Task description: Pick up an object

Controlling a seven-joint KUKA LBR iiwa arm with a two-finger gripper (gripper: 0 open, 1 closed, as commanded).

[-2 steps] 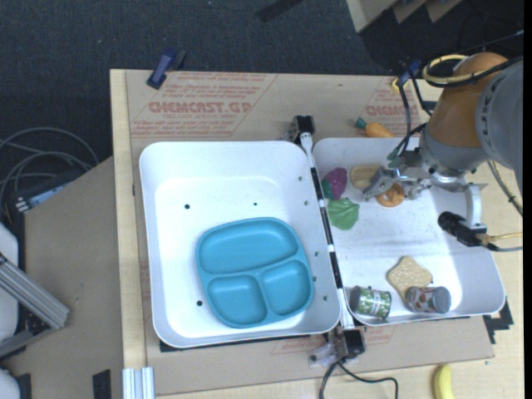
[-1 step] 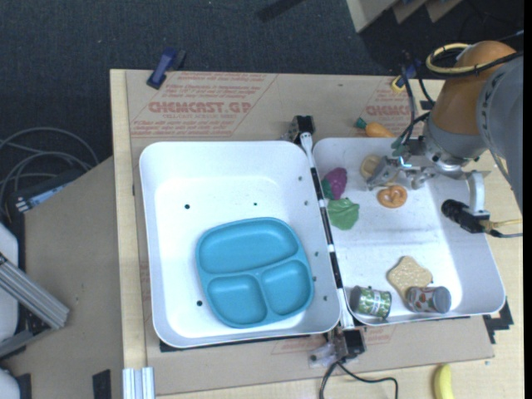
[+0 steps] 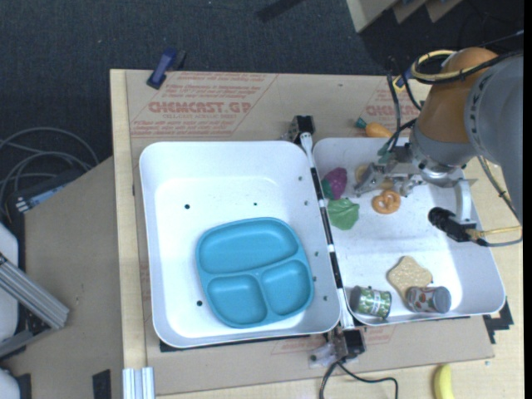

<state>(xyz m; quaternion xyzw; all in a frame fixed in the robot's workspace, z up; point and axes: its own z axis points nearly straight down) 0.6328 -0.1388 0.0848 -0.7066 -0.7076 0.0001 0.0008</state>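
Over the right bin, in the camera view, the grey arm with its orange band reached in from the right, and the gripper hung low near the bin's upper left part. Whether the tool was open or closed could not be told, and nothing was visibly gripped. Just below the gripper sat a small orange ring-shaped object, close to it, contact unclear. To the left, beside the divider, lay a purple object with a green object just below it. Near the bin's front edge were a tan bread-like piece, a green-labelled can on its side and a second can beside it, also lying down. The left bin held 1 blue 3-compartment tray. A yellow object lay on the bench outside the bins, at the bottom edge.
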